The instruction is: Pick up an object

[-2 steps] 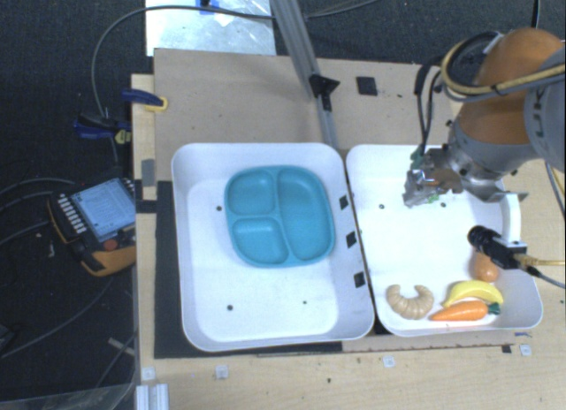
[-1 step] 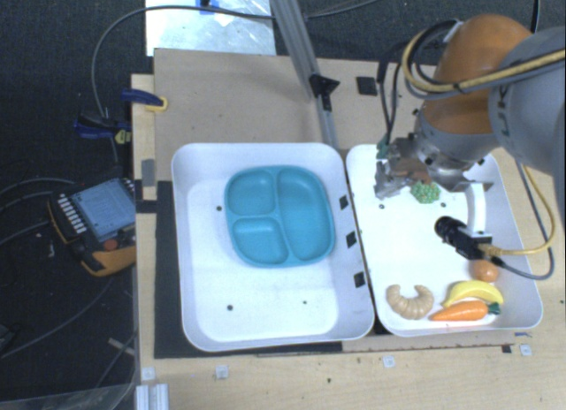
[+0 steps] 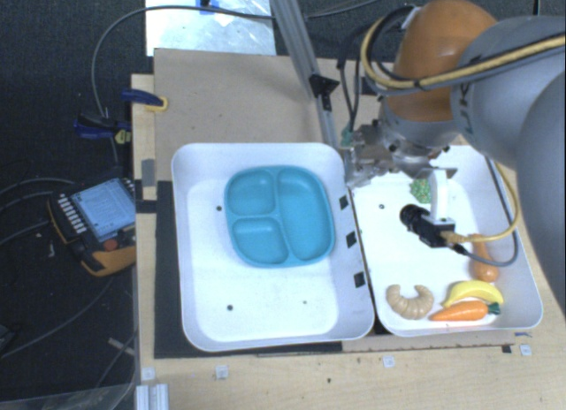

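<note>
My gripper [image 3: 363, 168] hangs over the far left corner of the right bin [image 3: 389, 254], close to the wall between the two bins. A small green object [image 3: 421, 191] lies just right of it, partly hidden by the wrist. Along the near edge of this bin lie a tan croissant [image 3: 409, 300], a yellow banana [image 3: 474, 292] and an orange carrot [image 3: 460, 312]. A small orange piece [image 3: 484, 270] sits above the banana. Nothing shows between the gripper and these items.
The left bin [image 3: 265, 307] holds a blue divided plate [image 3: 279, 215] in its far half. The arm's bulky grey and orange body [image 3: 442, 37] covers the far right of the bench. Clamps and a handheld device lie off the bench at left.
</note>
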Controlling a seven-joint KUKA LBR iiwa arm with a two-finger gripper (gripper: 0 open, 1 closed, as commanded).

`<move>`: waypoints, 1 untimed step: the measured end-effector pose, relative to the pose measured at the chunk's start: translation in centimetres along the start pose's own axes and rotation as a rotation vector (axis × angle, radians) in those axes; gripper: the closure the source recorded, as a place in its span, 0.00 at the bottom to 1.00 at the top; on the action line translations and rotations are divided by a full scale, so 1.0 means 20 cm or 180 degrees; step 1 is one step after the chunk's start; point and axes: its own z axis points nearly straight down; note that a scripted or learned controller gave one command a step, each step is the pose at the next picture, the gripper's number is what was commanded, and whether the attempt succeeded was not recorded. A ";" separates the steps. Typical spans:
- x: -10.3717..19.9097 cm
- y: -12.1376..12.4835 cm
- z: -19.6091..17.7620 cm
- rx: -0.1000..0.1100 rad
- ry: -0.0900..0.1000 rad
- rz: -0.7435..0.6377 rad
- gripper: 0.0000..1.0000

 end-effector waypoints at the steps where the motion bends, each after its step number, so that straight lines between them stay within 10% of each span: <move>1: 0.25 0.07 -0.02 0.0001 -0.0001 0.0002 1.00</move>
